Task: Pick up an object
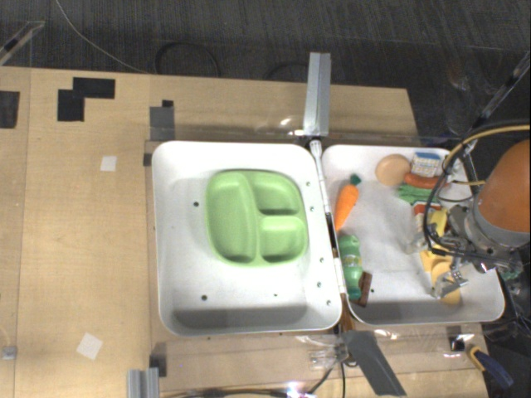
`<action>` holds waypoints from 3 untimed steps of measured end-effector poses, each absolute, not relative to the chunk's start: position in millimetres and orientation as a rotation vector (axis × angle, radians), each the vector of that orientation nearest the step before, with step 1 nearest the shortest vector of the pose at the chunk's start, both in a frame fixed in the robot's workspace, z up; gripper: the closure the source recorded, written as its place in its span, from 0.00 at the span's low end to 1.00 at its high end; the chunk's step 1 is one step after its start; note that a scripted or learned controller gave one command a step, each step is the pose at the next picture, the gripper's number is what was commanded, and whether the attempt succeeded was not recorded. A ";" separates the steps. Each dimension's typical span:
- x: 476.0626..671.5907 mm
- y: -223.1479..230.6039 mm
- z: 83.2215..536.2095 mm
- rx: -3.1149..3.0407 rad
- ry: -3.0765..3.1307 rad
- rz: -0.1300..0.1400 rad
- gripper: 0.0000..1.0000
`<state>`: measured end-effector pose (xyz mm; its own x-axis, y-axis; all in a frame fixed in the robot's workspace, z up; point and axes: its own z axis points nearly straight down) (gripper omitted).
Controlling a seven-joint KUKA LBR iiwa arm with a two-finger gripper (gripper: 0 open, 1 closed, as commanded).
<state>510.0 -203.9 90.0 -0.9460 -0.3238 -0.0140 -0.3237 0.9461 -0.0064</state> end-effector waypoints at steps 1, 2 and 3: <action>516.3 -203.1 104.6 -0.517 3.064 -0.017 1.00; 515.9 -202.9 104.0 -0.517 3.066 -0.016 0.00; 503.5 -180.9 90.7 -0.459 3.089 -0.014 0.00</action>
